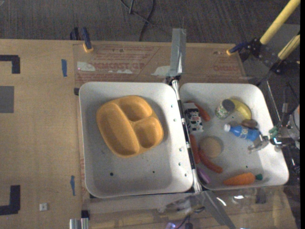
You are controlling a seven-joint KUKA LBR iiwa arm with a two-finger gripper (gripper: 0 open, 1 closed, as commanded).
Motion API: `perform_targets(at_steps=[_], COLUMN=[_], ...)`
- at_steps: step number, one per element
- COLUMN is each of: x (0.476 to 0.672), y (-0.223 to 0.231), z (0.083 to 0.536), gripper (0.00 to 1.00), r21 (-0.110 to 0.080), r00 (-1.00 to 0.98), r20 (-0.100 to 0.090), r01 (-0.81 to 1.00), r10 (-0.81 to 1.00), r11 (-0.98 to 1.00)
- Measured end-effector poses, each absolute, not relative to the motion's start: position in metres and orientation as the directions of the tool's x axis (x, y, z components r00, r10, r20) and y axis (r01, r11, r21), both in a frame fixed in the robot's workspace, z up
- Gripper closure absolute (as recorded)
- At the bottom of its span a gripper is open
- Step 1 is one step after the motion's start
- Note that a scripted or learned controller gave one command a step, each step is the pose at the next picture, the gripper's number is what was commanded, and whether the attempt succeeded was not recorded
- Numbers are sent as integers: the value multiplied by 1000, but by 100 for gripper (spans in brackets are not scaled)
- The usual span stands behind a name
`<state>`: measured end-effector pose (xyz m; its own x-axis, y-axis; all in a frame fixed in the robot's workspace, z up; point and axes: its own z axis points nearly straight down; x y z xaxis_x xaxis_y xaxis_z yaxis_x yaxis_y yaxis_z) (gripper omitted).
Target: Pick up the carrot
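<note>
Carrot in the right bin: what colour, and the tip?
Orange body, dark green tip at its right end; the carrot shows in the camera view.

end effector (pixel 261 144) | pale metallic fingers | small green mark on its body | thin dark cables behind
</note>
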<state>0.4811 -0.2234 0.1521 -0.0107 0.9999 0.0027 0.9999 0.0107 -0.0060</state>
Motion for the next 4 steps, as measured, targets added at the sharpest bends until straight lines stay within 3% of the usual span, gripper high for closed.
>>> perform_targets(at_steps=[1, 2, 3, 4], x=[479, 478, 478, 480], y=[-144, -220, -151, -206], z=[85, 142, 132, 289], gripper=[0, 0, 0, 0], r21=[-1, -5, -8, -4], r00=[-129, -19, -111, -253], r20=[1, 2, 4, 2], r01=[992, 1000, 994, 967], r10=[992, 1000, 994, 967], r11=[129, 19, 111, 253])
